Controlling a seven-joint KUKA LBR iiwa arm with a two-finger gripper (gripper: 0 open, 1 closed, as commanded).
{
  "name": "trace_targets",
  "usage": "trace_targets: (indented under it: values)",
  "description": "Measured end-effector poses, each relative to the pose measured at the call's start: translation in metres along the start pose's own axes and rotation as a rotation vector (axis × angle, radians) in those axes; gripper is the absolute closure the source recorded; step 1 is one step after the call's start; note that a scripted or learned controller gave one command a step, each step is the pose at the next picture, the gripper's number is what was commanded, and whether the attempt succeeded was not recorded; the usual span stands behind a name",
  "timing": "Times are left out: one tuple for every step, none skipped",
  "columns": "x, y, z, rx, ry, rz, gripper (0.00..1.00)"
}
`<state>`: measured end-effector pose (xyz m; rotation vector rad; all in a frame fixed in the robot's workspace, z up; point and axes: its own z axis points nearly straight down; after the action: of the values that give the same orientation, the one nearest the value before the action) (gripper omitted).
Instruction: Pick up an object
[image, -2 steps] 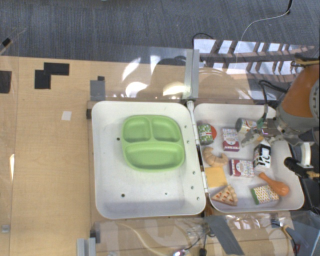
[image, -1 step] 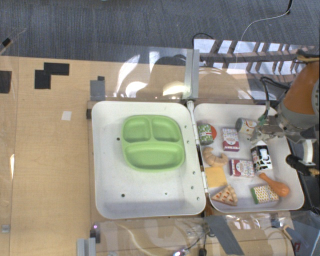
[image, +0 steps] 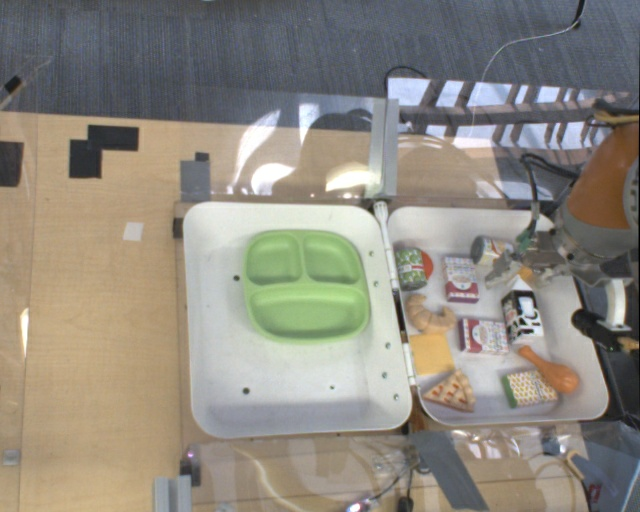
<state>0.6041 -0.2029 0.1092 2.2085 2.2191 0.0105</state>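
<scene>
Two white bins side by side on the bench. Left bin (image: 215, 330): 1 item, a green three-compartment plate (image: 305, 285), sitting slightly toward 12 o'clock of the bin's centre, flat.

Right bin (image: 595, 400): 10 loose items counted.
- 1 green-and-red can (image: 411, 268), on its side, at the 10 o'clock corner.
- 1 small tin (image: 485, 248), at 12 o'clock, just beside the gripper.
- 2 red-and-white packets: one (image: 461, 279) just right of the can, one (image: 484, 336) near bin centre.
- 1 croissant (image: 430, 317), at 9 o'clock, below the can.
- 1 yellow cheese slice (image: 432, 352), just below the croissant.
- 1 pizza slice (image: 451, 392), at 7 o'clock, touching or nearly touching the cheese slice's lower edge.
- 1 black-and-white carton (image: 522, 314), right of centre, at about 3 o'clock.
- 1 orange drumstick-shaped piece (image: 550, 371), at 4 o'clock, below the carton.
- 1 green patterned block (image: 528, 388), at 5 o'clock, just beside the drumstick.

Arm enters from 3 o'clock; orange band (image: 610, 185) over the bin's 2 o'clock corner. Gripper (image: 520, 257) hangs over the bin's upper part, between the small tin and the carton, fingers pointing toward 9 o'clock. Finger spread: cannot tell, the tips blur into the bin floor and cabling. Nothing is visibly held between them; all 10 items appear to rest on the bin floor.
</scene>
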Motion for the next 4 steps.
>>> trace_targets:
  values:
    - [-0.002,0.013,0.021,0.002,0.001,-0.279,0.0]
    - [0.049,0.031,0.021,0.003,0.002,-0.034,0.0]
    - [-0.001,-0.048,0.019,0.003,0.002,0.064,0.0]
    - [0.014,-0.104,0.018,-0.003,0.0,0.047,0.0]
